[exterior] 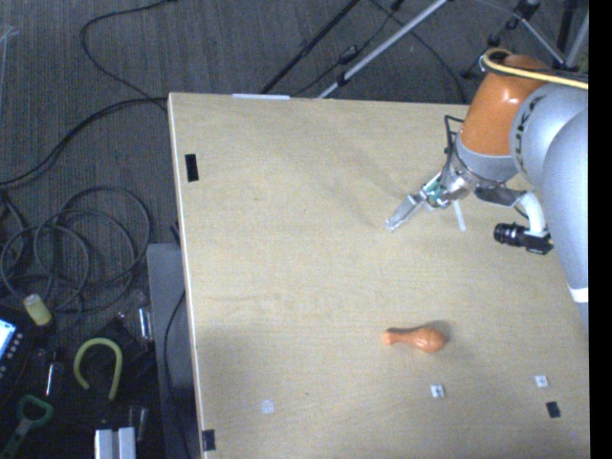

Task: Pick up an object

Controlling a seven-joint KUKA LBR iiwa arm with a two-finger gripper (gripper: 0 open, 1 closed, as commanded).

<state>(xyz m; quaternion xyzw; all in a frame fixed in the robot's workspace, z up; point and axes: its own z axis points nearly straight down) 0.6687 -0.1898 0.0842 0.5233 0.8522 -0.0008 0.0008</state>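
Hovering over the tan wooden bench top [287,256], the grey two-finger gripper [426,208] sits at 2 o'clock, fingers spread apart and nothing between them. Small orange pear-shaped object [418,338] lies flat at 5 o'clock, well apart from the gripper.

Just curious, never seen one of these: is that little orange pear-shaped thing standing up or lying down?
Lying down. The orange object rests on its side on the tan bench top, narrow end pointing left, apart from the gripper.
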